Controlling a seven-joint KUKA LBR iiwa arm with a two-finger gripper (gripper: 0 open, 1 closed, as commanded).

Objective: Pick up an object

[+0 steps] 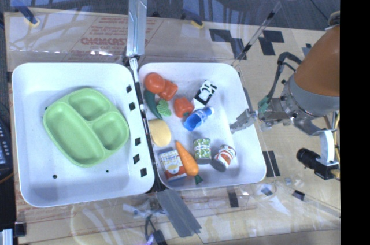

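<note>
The right white bin (248,163) holds several toy foods. Among them are a blue bottle (198,118), a black-and-white carton (205,92), a green can (202,148), a red-and-white can (225,155) and an orange carrot (186,159). My gripper (239,123) hangs over the bin's right rim, pointing left, a short way right of the blue bottle and above the red-and-white can. Nothing shows in its grasp.
Further left in the right bin lie a red-orange piece (159,85), a green vegetable (154,105), a red piece (183,106), a yellow lump (160,133) and a small box (171,164). The left bin (29,180) bears a green divided plate (87,125).
</note>
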